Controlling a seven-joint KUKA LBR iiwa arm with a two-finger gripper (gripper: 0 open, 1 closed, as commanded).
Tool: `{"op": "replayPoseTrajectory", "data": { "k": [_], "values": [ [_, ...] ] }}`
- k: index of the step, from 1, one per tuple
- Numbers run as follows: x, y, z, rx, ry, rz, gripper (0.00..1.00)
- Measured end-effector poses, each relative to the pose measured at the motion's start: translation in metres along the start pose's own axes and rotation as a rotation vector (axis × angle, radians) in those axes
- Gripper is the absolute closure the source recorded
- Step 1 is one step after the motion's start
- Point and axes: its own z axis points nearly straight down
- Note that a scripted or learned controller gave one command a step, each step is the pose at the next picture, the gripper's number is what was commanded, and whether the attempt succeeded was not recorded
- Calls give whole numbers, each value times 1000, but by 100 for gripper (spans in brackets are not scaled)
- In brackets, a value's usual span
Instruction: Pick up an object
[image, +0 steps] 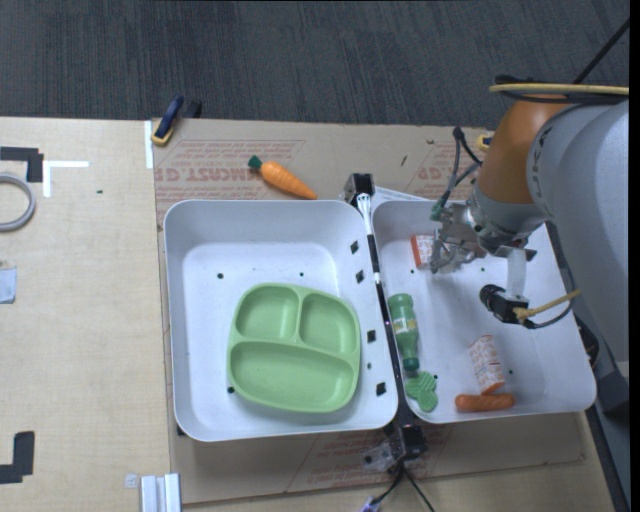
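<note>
My gripper (443, 256) hangs low over the far left part of the right bin (560, 395), under the grey arm with the orange band. Just left of it, touching or nearly touching, lies a small red-and-white packet (422, 249). A green bottle (403, 330) lies along the bin's left wall, with a small green toy (424, 390) below it. A second red-and-white packet (487, 362) and an orange sausage-shaped toy (484, 402) lie near the front wall.
The left bin (200, 250) holds a green divided plate (295, 348). A toy carrot (284, 179) lies on the cardboard behind the bins, and a blue marker (168, 120) sits farther back left. A black cable end (498, 300) hangs off the arm over the right bin.
</note>
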Motion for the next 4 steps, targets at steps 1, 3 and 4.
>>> {"op": "replayPoseTrajectory", "data": {
  "k": [1,3,4],
  "values": [
    [0,0,0,0,0,0,0],
    [6,-9,-1,-6,3,420,100],
    [6,-9,-1,-5,3,420,0]
  ]
}}
